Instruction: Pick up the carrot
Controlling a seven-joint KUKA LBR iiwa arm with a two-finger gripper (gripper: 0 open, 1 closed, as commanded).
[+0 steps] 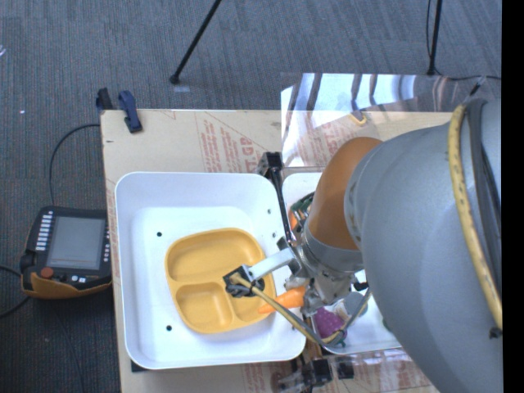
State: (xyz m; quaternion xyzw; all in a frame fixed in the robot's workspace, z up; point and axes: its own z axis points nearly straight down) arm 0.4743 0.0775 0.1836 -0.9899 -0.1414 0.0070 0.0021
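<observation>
The orange carrot [281,300] shows just under the wrist, over the right rim of the left bin [139,219] and beside the yellow plate's lower right corner. Its left tip points toward the plate, and its right end disappears under my gripper [315,303]. The gripper sits low over the divide between the two bins, directly against the carrot. The grey arm with its orange band hides most of the right bin [372,330].
A yellow divided plate [214,278] lies in the left bin. A purple object [329,321] sits just below the gripper in the right bin, and something green [303,204] peeks out behind the arm. A teach pendant [70,250] lies on the floor at left.
</observation>
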